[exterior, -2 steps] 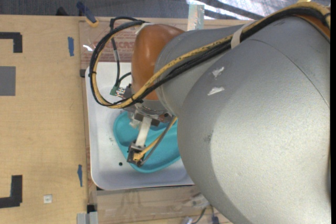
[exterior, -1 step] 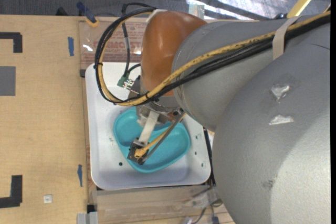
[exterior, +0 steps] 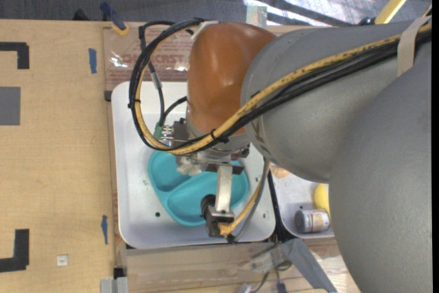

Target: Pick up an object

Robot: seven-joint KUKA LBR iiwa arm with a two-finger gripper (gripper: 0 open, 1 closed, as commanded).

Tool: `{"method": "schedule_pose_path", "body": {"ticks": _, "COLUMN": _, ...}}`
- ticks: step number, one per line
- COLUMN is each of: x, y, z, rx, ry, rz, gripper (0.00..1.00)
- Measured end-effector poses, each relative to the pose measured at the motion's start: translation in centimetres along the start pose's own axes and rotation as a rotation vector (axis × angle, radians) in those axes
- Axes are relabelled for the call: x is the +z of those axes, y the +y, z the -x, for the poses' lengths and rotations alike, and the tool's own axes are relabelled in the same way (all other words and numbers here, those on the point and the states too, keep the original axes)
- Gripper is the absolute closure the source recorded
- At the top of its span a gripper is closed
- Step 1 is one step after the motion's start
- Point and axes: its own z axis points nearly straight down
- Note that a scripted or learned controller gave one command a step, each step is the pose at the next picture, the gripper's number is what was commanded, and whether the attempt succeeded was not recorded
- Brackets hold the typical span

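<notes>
The arm has a smooth, matt grey casing, and its orange band looks like glossy plastic. Black and yellow cables have a rubbery sheen. The left bin is smooth white plastic. A teal dish inside it looks like slightly glossy plastic. The bench is matt, pale wood board. A small can has a shiny metal look.

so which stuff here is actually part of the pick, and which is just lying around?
In play:
- end effector, down in the left bin
- teal dish beneath it

Lying about:
- small can in the right bin
- yellow object beside the can
- blue tape marks on the board
</notes>
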Motion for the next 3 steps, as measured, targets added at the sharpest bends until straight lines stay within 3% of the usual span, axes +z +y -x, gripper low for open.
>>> {"method": "schedule_pose_path", "body": {"ticks": 2, "x": -1.5, "y": 0.2, "z": 1.0, "rx": -0.639, "ry": 0.0, "rz": 0.002, "gripper": 1.0}}
{"method": "schedule_pose_path", "body": {"ticks": 3, "x": 12.1, "y": 0.4, "z": 1.4, "rx": -0.225, "ry": 0.006, "rz": 0.008, "gripper": 1.0}}
